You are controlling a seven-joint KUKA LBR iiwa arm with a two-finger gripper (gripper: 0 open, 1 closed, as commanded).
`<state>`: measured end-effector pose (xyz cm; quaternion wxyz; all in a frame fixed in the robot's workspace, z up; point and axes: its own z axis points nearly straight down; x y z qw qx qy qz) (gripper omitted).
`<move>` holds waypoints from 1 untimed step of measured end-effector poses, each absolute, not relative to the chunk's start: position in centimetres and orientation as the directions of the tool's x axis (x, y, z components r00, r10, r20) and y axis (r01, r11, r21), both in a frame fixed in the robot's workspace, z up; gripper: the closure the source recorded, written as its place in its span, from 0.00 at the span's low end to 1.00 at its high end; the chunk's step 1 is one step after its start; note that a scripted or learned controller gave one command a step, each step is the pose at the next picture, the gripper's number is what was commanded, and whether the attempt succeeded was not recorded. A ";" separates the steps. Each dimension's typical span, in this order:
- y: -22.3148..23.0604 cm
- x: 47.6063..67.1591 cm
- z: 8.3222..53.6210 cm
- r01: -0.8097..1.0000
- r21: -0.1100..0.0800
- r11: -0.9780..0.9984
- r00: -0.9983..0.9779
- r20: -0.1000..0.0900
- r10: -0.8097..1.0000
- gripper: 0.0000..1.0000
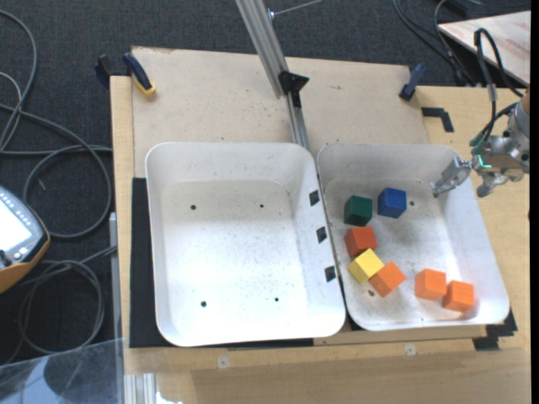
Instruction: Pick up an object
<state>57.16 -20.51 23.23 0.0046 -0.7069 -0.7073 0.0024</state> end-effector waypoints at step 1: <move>-20.5 57.2 23.5 1.000 -0.006 0.002 -0.002 0.002 1.000 0.00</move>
